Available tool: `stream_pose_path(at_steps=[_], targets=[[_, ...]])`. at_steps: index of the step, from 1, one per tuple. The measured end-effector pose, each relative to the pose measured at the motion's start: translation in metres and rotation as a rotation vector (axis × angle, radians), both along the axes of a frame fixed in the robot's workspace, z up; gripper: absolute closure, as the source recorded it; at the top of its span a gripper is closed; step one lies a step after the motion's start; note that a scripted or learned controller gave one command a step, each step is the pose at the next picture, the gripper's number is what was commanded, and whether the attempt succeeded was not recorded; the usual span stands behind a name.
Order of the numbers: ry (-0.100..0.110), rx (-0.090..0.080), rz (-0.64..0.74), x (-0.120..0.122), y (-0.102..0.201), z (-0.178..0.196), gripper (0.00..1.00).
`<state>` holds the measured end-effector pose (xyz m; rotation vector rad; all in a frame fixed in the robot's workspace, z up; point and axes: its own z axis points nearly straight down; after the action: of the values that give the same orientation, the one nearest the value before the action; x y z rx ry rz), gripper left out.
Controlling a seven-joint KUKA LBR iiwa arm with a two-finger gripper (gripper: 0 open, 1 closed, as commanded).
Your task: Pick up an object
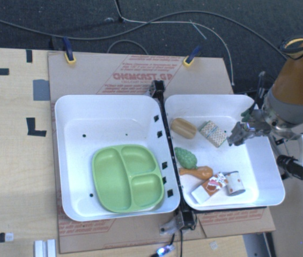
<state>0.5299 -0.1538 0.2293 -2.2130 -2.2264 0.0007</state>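
Note:
The right bin [258, 159] holds a tan bread roll [183, 128], a pale speckled box [213, 133], a green leafy toy [185, 158], an orange carrot-like piece [197, 172], a red-and-white packet [210, 187] and a small grey can [235, 183]. My gripper [237, 134] hangs over the bin's right part, just right of the speckled box and apart from it. Nothing shows between its dark fingers.
The left bin [71, 122] holds a green divided plate [127, 178]. A black divider [164, 138] separates the two bins. Cables run across the dark floor behind the cardboard base [135, 74]. Two clamps hold the cardboard at its far edge.

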Motion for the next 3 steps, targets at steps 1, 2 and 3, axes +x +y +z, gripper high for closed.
stream_pose_path(at_steps=[1, 2, 3], targets=[[0.000, 0.000, 0.001, 0.017, 0.054, -0.003, 1.00], [-0.002, 0.001, 0.002, 0.019, 0.108, 0.006, 1.00], [-0.001, 0.000, 0.002, 0.018, 0.162, 0.011, 1.00]])
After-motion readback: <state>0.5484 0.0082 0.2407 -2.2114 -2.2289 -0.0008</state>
